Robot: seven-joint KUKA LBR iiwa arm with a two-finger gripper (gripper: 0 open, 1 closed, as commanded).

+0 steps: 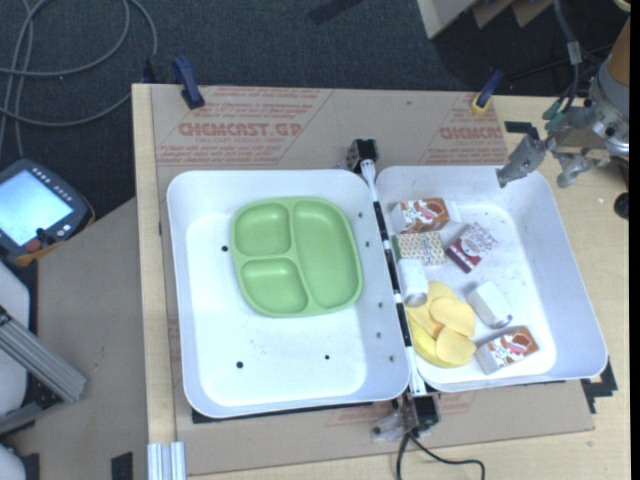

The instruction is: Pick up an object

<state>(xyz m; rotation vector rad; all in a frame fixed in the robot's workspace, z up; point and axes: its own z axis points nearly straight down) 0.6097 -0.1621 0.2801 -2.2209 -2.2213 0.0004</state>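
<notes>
The right bin (560, 268) holds several small items. A brown and white packet (424, 213) lies near its far left corner, with a checkered packet (421, 249) just below it and a dark red packet (470, 247) to the right. Nearer the front are yellow toy pieces (446, 328), a pale grey block (487, 302) and a red and white packet (510, 348). My gripper (545, 165) hangs over the bin's far right corner, above the rim. It is open, with nothing between its fingers, well apart from all the items.
A green divided plate (297, 256) lies in the left bin (200, 318). Black clips (362, 154) join the bins along the middle seam. Blue clamps (186, 80) hold the board at the back. A screen device (35, 208) sits off the bench's left.
</notes>
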